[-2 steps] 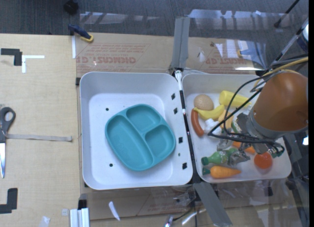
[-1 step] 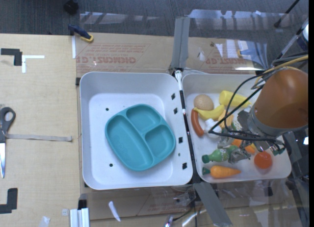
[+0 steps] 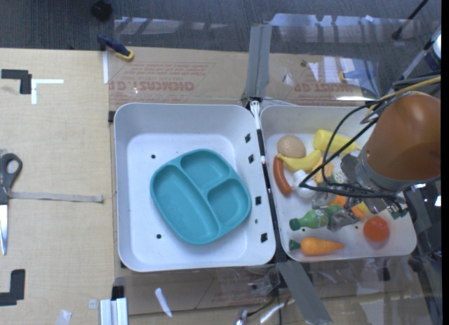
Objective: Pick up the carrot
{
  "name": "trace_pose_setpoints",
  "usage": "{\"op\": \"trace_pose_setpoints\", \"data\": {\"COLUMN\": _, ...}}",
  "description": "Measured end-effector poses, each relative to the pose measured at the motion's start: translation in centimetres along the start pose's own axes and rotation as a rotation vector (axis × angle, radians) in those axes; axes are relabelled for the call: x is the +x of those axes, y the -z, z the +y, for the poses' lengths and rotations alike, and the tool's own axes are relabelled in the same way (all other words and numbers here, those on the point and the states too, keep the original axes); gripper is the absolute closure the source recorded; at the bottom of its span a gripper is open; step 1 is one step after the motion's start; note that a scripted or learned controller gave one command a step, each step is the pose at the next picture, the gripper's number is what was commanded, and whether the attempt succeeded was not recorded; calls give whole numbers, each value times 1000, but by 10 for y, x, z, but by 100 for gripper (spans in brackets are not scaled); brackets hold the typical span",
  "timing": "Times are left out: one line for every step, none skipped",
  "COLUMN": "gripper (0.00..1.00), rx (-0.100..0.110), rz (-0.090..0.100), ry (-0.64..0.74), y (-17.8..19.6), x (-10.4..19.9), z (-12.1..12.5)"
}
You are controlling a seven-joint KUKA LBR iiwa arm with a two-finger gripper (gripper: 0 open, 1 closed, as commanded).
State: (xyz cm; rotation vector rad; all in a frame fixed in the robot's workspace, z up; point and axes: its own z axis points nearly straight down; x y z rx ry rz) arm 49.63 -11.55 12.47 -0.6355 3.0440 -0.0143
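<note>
The carrot (image 3: 322, 246) is orange and lies flat near the front edge of the right bin (image 3: 284, 123), its tip pointing right. My gripper (image 3: 342, 217) is low in that bin, just above and to the right of the carrot, among the toy foods. The arm's orange band (image 3: 412, 137) hides much of the wrist, and the fingers are lost in clutter.
Around the gripper lie a green bottle-shaped toy (image 3: 311, 221), a red tomato (image 3: 377, 229), a red sausage (image 3: 282, 175), a yellow banana (image 3: 309, 161), a beige egg (image 3: 291, 147) and an orange piece (image 3: 359, 210). The left bin (image 3: 133, 197) holds a teal divided plate (image 3: 200, 195). Scissors (image 3: 5, 197) lie at far left.
</note>
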Motion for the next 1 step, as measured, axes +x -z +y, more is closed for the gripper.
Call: {"op": "trace_pose_setpoints", "data": {"gripper": 100, "rx": 3, "rz": -6, "ry": 3, "y": 10, "x": -3, "z": 0}}
